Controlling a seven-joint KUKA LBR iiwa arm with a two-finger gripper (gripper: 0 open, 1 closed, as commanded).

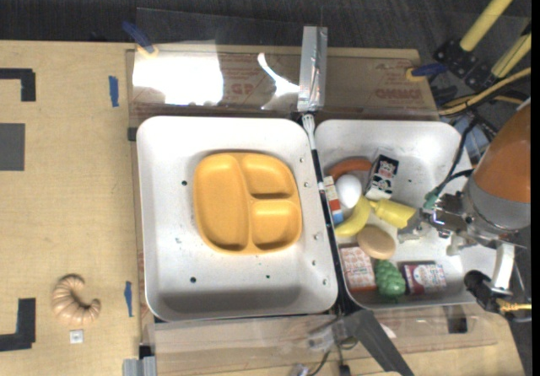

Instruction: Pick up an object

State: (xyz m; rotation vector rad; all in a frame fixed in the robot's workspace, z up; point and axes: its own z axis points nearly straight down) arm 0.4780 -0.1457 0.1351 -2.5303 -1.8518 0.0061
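Note:
The right bin holds a heap of small items: a yellow banana, a white egg, a yellow bottle-shaped toy, a round tan piece, a green broccoli toy, a red-labelled can, a small box and a black-and-white carton. My gripper reaches in from the right, low over the bin's right half, just right of the yellow toy and the tan piece. The grey wrist with its orange band rises behind it.
The left bin carries a yellow divided plate. A tan curled toy lies on the bench at the far left. A metal divider post stands behind the bins. Cables and yellow bars crowd the upper right.

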